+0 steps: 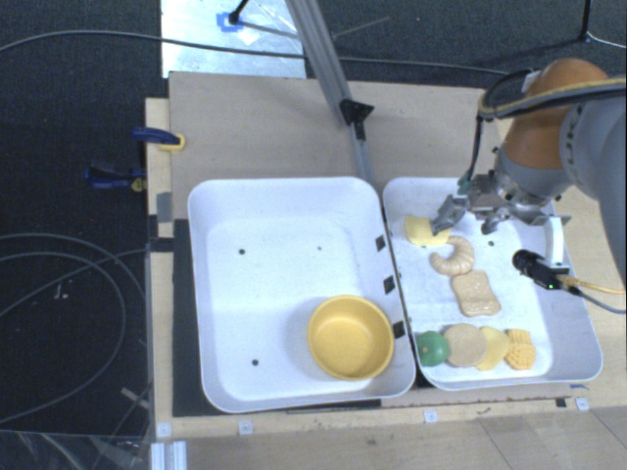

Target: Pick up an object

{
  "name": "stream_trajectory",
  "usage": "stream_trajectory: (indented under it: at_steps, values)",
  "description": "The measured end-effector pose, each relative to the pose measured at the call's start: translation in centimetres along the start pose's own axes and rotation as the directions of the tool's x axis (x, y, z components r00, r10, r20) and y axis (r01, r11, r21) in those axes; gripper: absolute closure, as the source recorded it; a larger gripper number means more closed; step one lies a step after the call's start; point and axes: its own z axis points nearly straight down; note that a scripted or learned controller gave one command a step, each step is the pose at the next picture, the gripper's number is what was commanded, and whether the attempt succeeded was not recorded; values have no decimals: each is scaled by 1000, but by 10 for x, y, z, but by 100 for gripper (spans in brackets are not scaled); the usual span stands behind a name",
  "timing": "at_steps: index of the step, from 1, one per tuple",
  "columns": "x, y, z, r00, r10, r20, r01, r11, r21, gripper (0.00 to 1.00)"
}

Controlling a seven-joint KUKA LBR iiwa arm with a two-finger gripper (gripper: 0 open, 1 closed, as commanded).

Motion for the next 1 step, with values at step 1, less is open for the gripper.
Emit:
stream_trajectory:
  at_steps: [1]
  values:
    - [0,2,-14,1000,0,1,0,1000,-6,100]
